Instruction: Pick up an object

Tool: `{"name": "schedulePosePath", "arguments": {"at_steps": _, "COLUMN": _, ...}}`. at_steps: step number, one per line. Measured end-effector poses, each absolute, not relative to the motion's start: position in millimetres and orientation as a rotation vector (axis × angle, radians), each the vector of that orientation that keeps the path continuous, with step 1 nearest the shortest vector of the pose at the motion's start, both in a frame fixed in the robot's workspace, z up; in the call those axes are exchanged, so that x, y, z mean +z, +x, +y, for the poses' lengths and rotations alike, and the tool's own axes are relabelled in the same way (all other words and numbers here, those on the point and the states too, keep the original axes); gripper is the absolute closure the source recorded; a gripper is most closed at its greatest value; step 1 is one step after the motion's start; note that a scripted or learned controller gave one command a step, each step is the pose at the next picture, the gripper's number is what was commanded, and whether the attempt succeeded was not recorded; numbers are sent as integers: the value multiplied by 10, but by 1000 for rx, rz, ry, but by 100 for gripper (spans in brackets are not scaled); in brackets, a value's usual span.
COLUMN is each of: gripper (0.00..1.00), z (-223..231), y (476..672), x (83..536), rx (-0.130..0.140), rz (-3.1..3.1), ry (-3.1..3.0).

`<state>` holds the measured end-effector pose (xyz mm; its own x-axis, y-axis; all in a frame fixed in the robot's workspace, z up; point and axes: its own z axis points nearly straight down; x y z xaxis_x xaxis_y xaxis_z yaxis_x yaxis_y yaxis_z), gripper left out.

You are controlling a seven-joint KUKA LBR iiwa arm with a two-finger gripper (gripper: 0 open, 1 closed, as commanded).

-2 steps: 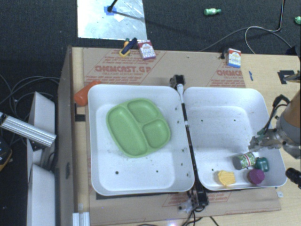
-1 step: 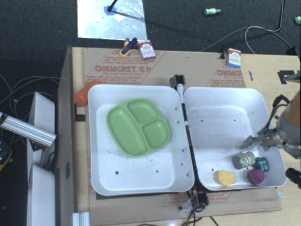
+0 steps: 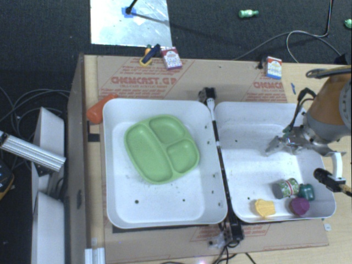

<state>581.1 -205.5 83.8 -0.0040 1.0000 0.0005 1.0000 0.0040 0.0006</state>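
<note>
On my worktop point(image 3: 165, 76) sit 2 white bins: the left bin point(image 3: 126, 202) carries a green divided plate point(image 3: 160, 147), and the right bin point(image 3: 247, 147) has my arm point(image 3: 330, 111) reaching in. Its tool point(image 3: 278, 144) hangs over the bin's middle with nothing in it, looks spread. Pickable stuff sits near the front: small can point(image 3: 286, 188), purple ball point(image 3: 300, 205), yellow piece point(image 3: 264, 207).
</note>
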Motion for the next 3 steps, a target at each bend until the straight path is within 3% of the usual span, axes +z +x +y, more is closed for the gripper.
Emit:
{"name": "schedulePosePath", "arguments": {"at_steps": 1, "gripper": 0, "z": -2073, "y": 5189, "x": 1995, "rx": 3, "rz": 2220, "ry": 2215}}
{"name": "schedulePosePath", "arguments": {"at_steps": 2, "gripper": 0, "z": -2064, "y": 4934, "x": 1594, "rx": 1, "rz": 2222, "ry": 2220}}
{"name": "schedulePosePath", "arguments": {"at_steps": 3, "gripper": 0, "z": -2062, "y": 4861, "x": 1124, "rx": 0, "rz": 2223, "ry": 2221}}
